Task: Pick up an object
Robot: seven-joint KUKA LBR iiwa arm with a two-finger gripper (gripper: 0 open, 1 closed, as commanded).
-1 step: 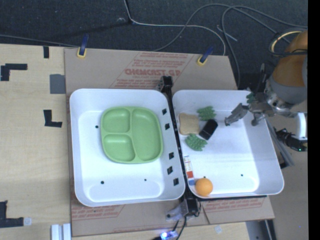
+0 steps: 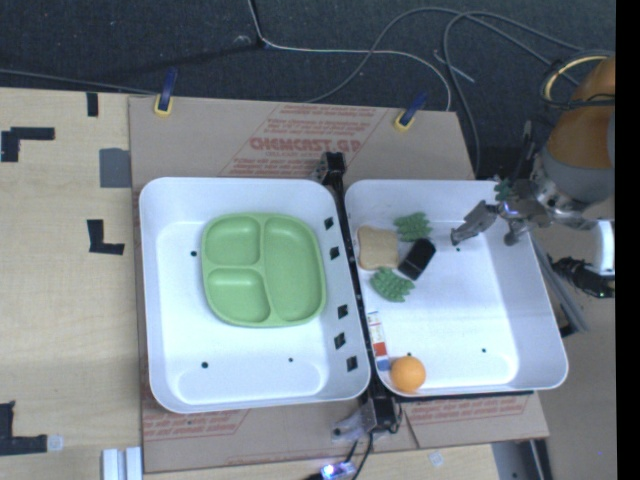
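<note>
My gripper [image 2: 489, 225] hangs over the far right part of the right bin [image 2: 520, 318], with its two fingers spread apart and nothing between them. To its left lie a tan block [image 2: 374, 247], a small black object [image 2: 417, 259] and two green leafy pieces [image 2: 411, 226] [image 2: 393, 284], clustered near the bin's left wall. An orange ball [image 2: 407, 373] rests in the bin's front left corner. The gripper is well apart from all of them.
The left bin [image 2: 170, 298] holds a green divided plate [image 2: 265, 269]. Both bins sit on a cardboard sheet [image 2: 300, 138]. Cables [image 2: 400, 43] run across the dark floor behind. The arm's orange band [image 2: 585, 118] is at the right edge.
</note>
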